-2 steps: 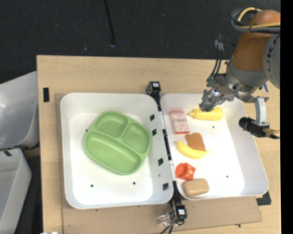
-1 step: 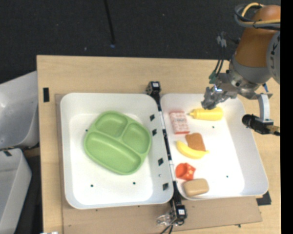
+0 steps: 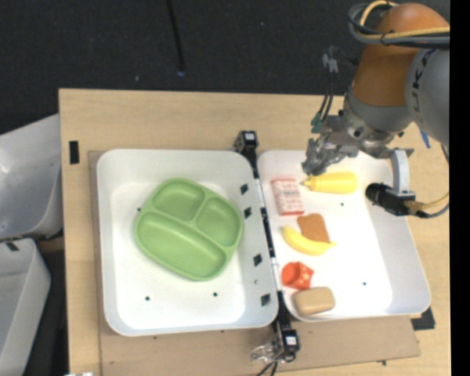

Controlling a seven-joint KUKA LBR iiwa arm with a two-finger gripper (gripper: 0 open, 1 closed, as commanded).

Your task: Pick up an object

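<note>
Nearest item: tan bread-like block (image 3: 314, 301) lies at the near edge of the right bin (image 3: 392, 280), close to its near-left corner.
Beside it: red toy piece (image 3: 297, 275) sits just behind the tan block, along the bin's left wall.
Middle of right bin: yellow banana (image 3: 304, 243) lies touching or just under a brown wedge-shaped piece (image 3: 314, 227); which overlaps which is hard to tell.
Further back: pink-and-white packet (image 3: 287, 196) rests near the left wall, towards the far edge.
Likely target: yellow squeeze bottle (image 3: 333, 182) lies on its side near the far edge of the right bin, tip pointing towards the packet.
Left bin (image 3: 117, 288): holds a green divided plate (image 3: 189, 227), roughly central, lying flat.
Arm: reaches in over the far-right corner of the right bin, orange band high above the wrist.
Gripper (image 3: 319, 157): low over the far part of the right bin, just above and beside the tip end of the yellow bottle.
Fingers: dark and blurred against the white bin; I cannot tell whether they are spread or pressed together, and nothing is visibly pinched between them.
Progress: by my reading the approach is made but no grasp shows; every object rests on a bin floor.
Left to do: close on one object, probably the bottle, and lift it clear of the bin.
</note>
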